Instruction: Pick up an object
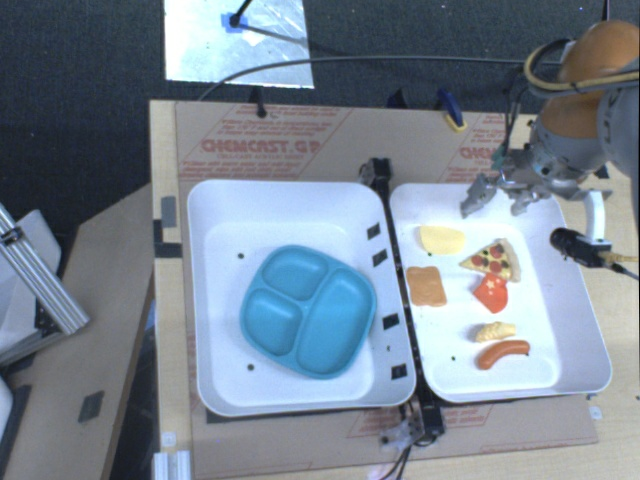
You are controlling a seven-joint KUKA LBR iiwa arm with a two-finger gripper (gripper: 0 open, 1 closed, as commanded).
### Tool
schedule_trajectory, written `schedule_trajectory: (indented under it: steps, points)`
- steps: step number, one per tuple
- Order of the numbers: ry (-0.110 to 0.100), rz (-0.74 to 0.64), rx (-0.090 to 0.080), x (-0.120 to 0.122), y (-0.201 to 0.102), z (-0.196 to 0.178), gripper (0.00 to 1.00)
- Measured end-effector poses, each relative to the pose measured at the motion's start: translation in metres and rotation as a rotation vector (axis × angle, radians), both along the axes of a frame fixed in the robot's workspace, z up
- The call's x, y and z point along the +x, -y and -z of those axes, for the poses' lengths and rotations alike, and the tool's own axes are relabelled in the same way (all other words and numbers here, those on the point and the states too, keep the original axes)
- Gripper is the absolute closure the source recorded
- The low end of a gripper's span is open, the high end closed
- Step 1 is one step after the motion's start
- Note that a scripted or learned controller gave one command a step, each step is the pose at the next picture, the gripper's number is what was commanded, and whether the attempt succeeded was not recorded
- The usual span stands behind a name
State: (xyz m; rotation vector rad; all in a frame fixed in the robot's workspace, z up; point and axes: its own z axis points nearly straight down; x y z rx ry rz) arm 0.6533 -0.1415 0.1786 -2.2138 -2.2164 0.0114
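Note:
The right bin (pixel 575 313) holds several toy foods: a pale yellow cheese piece (pixel 441 239), a pizza slice (pixel 493 259), a brown toast (pixel 427 286), a red pepper piece (pixel 491 293), a small beige pastry (pixel 494 331) and a red sausage (pixel 502 353). My gripper (pixel 497 203) hovers over the bin's far edge, above and just behind the cheese and pizza. Its two fingers are spread apart, open, with nothing between them.
The left bin (pixel 215 268) carries a blue divided plate (pixel 307 310). A black-clipped divider (pixel 390 268) runs between the bins. Both bins rest on a cardboard sheet (pixel 300 138). An aluminium frame (pixel 35 278) stands at the far left.

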Motion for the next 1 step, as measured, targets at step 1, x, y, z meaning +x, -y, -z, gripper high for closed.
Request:
schedule_trajectory:
  steps: [1]
  points:
    - [0.013, -0.002, -0.002, 0.0031, -0.0003, -0.0088, 0.00]
